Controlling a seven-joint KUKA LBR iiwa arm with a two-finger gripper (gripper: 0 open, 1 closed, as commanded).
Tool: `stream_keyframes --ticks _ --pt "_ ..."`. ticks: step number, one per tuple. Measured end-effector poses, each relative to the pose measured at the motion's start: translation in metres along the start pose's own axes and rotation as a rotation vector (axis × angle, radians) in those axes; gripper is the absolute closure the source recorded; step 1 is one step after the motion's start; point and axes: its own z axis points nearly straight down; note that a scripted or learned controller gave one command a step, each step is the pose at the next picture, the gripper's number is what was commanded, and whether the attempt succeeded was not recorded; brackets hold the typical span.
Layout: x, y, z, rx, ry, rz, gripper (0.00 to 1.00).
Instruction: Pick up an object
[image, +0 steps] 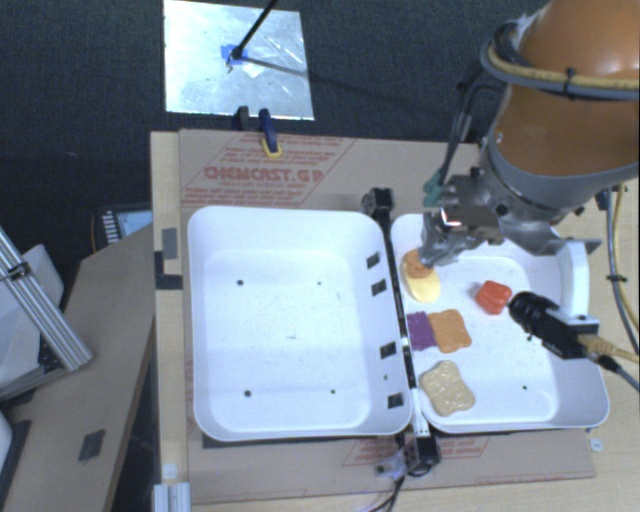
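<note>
Left of the black-clipped divider where the two bins meet, you have the open white floor of the left bin to pass over. Right of the divider, the right bin is crowded: a yellow piece, a purple piece touching an orange piece, and a beige piece lie just beside it, with a red piece farther off. The arm and gripper hang over the yellow piece, near the divider.

I see dark carpet around my cardboard-topped bench, a shiny metal sheet behind, and aluminium extrusion at left.
</note>
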Motion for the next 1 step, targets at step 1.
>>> stream_keyframes --ticks 1 --pt "0.0512 0.0023 -0.0274 0.005 -0.002 0.005 1.0"
